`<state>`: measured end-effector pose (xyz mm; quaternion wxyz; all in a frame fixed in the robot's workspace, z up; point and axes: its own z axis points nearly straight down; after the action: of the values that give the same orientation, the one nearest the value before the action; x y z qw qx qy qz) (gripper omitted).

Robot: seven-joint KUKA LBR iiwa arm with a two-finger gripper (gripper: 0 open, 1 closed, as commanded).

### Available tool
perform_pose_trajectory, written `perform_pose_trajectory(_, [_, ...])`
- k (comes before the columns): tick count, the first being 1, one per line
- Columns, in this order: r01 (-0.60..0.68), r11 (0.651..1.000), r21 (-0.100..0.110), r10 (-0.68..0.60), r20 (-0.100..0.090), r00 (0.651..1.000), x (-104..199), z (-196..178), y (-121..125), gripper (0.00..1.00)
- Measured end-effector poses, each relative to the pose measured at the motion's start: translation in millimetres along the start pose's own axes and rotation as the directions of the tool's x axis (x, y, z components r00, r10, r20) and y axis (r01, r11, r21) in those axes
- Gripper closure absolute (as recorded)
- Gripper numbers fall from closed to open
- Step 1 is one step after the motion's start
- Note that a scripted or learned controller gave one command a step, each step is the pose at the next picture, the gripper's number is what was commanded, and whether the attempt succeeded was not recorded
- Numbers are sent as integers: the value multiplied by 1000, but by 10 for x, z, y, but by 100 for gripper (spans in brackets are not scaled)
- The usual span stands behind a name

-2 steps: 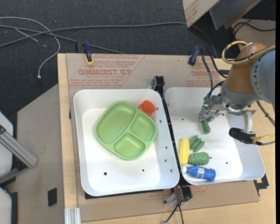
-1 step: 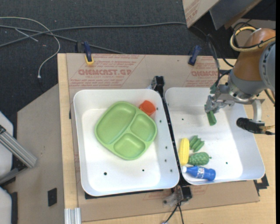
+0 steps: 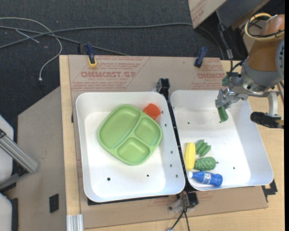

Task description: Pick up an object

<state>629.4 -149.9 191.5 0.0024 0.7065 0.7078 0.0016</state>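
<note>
Camera view: your pincer (image 3: 224, 103) over the right bin (image 3: 253, 149), clenched on a green pepper-like piece (image 3: 222, 113) hanging off the bin floor. Corn (image 3: 190, 155), blue bottle (image 3: 208, 178) lie at near-left corner.

A cardboard sheet (image 3: 135, 67) is covering the surface, with two clamps (image 3: 91, 57) gripping its far edge. White cables (image 3: 31, 27) are trailing over the dark floor (image 3: 113, 27) beyond it. A cardboard box (image 3: 203, 11) is sitting past the far right corner.
</note>
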Motion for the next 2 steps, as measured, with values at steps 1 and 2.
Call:
perform_pose_trajectory(1, [-2, 1000, 0, 2, 0, 1000, -62, -545, -70, 100])
perform_pose_trajectory(2, [2, 1000, 7, -2, -3, 1000, 441, -608, -129, 100])
